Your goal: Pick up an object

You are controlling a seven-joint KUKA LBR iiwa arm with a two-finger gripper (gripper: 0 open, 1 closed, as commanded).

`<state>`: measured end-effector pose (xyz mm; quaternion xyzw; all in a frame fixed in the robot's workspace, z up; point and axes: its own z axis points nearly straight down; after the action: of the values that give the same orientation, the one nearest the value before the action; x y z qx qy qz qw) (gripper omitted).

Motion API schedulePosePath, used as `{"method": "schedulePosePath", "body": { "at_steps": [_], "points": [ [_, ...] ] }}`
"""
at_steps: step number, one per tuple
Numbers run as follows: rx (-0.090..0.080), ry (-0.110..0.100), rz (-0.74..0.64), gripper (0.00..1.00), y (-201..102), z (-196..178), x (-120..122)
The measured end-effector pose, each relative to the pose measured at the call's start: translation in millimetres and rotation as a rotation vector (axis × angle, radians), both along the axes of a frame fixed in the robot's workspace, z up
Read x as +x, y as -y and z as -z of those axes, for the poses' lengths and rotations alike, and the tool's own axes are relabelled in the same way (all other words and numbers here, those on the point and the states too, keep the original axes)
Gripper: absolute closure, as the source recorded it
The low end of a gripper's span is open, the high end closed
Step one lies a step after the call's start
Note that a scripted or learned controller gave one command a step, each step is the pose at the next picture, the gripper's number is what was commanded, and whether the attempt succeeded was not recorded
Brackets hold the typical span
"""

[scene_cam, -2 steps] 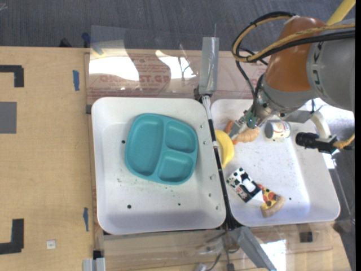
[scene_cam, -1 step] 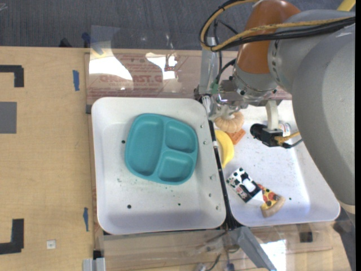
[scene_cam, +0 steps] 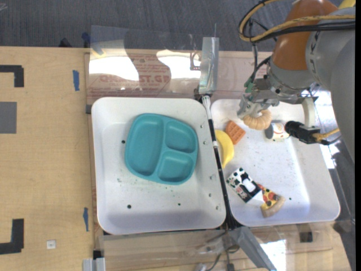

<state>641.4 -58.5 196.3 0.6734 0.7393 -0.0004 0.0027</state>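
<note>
My gripper (scene_cam: 253,109) hangs over the far left part of the right bin (scene_cam: 316,205). Directly under it, touching or nearly touching, lies a tan ridged pastry (scene_cam: 258,121). Left of the pastry sit an orange waffle piece (scene_cam: 236,133) and a yellow banana (scene_cam: 224,148) against the bin's left wall. To the pastry's right is a small white and red toy (scene_cam: 277,131). Nearer the front lie a black-and-white patterned item (scene_cam: 242,184) and a pizza slice (scene_cam: 272,202).
The left bin (scene_cam: 107,202) holds a teal divided plate (scene_cam: 161,148) at its middle. A clear plastic divider (scene_cam: 208,66) rises behind the wall between the bins. The arm's grey body fills the upper right corner. Bare bin floor lies at the right bin's middle right.
</note>
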Motion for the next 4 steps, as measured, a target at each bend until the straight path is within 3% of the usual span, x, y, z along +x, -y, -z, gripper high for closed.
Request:
{"method": "schedulePosePath", "body": {
  "at_steps": [1, 2, 3, 4],
  "points": [
    [-0.003, 0.001, -0.121, 1.00, 120.6, -24.8, -16.2],
    [0.004, -0.001, 0.450, 1.00, 117.4, -16.1, 17.2],
    [0.005, -0.001, 1.098, 1.00, 107.2, -21.8, 25.5],
    [0.004, -0.011, 0.812, 1.00, 152.1, 70.7, -50.5]
  ]
}}
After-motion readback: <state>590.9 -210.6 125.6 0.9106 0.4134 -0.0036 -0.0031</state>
